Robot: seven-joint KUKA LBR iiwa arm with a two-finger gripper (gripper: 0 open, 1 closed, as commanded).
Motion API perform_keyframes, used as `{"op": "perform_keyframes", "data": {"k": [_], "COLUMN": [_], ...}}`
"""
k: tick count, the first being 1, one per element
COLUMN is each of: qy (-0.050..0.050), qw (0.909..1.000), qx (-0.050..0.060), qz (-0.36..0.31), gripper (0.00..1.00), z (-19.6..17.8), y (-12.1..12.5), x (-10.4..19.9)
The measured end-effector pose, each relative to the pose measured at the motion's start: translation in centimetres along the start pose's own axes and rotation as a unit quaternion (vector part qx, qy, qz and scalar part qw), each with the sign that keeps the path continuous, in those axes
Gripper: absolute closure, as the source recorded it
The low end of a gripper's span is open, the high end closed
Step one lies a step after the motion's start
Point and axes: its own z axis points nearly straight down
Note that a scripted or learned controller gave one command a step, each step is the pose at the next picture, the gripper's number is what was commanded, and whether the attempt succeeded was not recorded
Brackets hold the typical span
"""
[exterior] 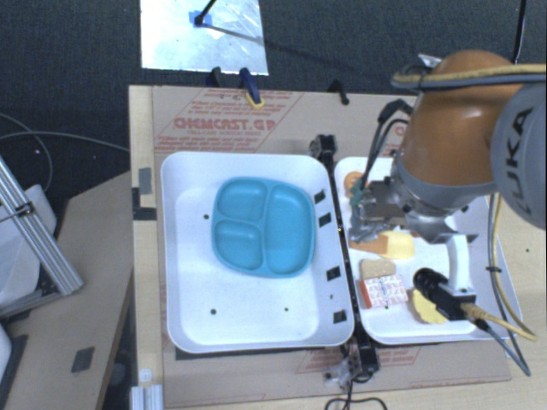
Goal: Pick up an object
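Candidate objects: the right bin [491, 327] held the loose things to pick from, lying close together in its near half, which seemed to be why the arm worked on that side.
Cheese wedge: one yellow-orange wedge [389, 246] lay flat just below the gripper, the nearest piece to it and, as a guess, the likeliest target.
Tan piece: one pale bread-like piece [377, 268] sat just beside the wedge, toward the near edge.
Patterned box: one small red-and-white box [385, 292] lay flat, touching or nearly touching the tan piece.
Yellow piece: one [425, 308], partly covered by a black object [440, 293] (which may have been part of the rig rather than a toy; too unclear to say).
Orange piece: one small bit [353, 180] showed at the far left corner of the same bin, mostly hidden.
Gripper: the gripper [369, 214] hung low over the right bin beside the divider; whether its fingers were apart or together could not be told, and nothing was seen between them.
Arm: one grey arm with its orange band [457, 118] reached in from the right, hiding much of the bin.
Left bin: one white bin [192, 314] held one blue divided plate [262, 226] with three compartments, lying flat, well apart from the gripper.
Bins counted: two, side by side.
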Motion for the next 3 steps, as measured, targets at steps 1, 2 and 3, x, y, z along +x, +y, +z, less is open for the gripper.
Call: {"op": "perform_keyframes", "data": {"k": [1,2,3], "qy": [0.001,-0.001,-0.001], "qw": [1.0000,1.0000,1.0000], "qx": [0.000,0.002,-0.002], "qz": [-0.005,0.000,0.002], "gripper": [1.00,1.00,1.00], "z": [2.9,12.6,19.9], "y": [0.0,0.7,7.7], "x": [8.1,10.1,6.9]}}
